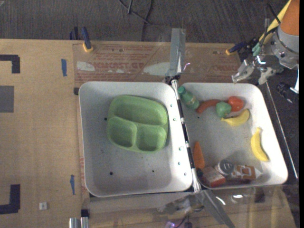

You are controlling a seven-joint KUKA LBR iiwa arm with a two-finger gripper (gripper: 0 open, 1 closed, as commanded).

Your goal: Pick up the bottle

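Two white bins are seen side by side, with one green divided plate, one green bottle, two bananas, two carrots, one red tomato, one green pepper, and one small carton counted among them.

Your desk is pale wood with black and blue tape marks. Two white bins sit on it side by side, touching: the left bin and the right bin. A clear sheet lies just behind them.
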